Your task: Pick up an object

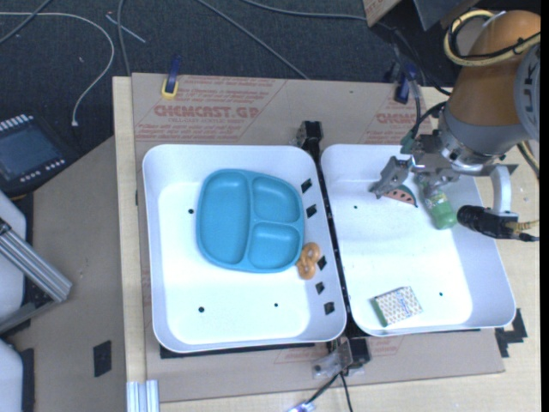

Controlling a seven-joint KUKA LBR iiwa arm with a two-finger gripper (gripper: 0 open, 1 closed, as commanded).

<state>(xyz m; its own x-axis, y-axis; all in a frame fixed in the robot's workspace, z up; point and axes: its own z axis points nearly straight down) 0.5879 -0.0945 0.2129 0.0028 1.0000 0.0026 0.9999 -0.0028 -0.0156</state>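
- Arm (491,75) is coming in from 2 o'clock, orange band up top, grey wrist pointing down over the right bin (480,303).
- Gripper (410,178) is sitting low at the bin's 12 o'clock end, tilted toward 9 o'clock.
- Fingers (388,178) are looking spread apart, nothing seen between them.
- Red slice-shaped object (401,196) is lying just under the gripper, touching or nearly touching; can't tell which.
- Green bottle-like object (442,212) is lying just at 4 o'clock of the gripper, tilted, on the bin floor.
- Patterned packet (397,305) is lying near the bin's 6 o'clock edge, well apart from the gripper.
- Left bin (171,307) is holding a blue divided plate (249,220); small orange object (308,260) is touching the plate's 4 o'clock rim.
- Both bins are sitting side by side on the counter (214,101).
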